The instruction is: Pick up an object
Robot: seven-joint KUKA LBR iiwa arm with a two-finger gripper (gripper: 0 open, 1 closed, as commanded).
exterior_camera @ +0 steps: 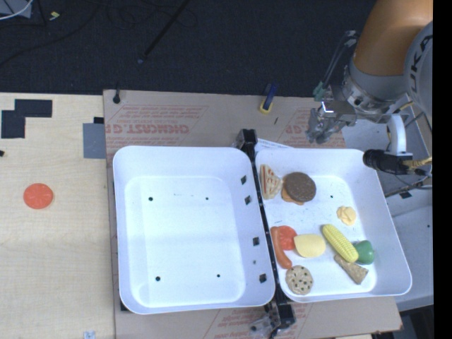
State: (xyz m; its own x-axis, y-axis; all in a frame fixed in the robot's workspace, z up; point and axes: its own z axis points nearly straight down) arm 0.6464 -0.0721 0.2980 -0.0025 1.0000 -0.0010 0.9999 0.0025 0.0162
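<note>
The right bin [395,249] holds several toy foods: a waffle piece [270,181], a brown burger patty [299,187], a small yellow piece [347,215], a corn cob [340,242], a green piece [364,251], a yellow potato-like lump [309,246], a red-orange piece [283,241], a chocolate-chip cookie [299,280] and a brown wedge [352,269]. My gripper [321,129] hangs above the bench just beyond the right bin's far edge, over no object. Nothing shows between its fingers.
The left bin [134,189] stands beside the right one, a black divider [256,210] between them. A blue-and-yellow clip [268,99] lies on the cardboard at the back. An orange disc [38,196] sits on the bench at far left. A black cylinder [385,162] juts in by the right bin's far corner.
</note>
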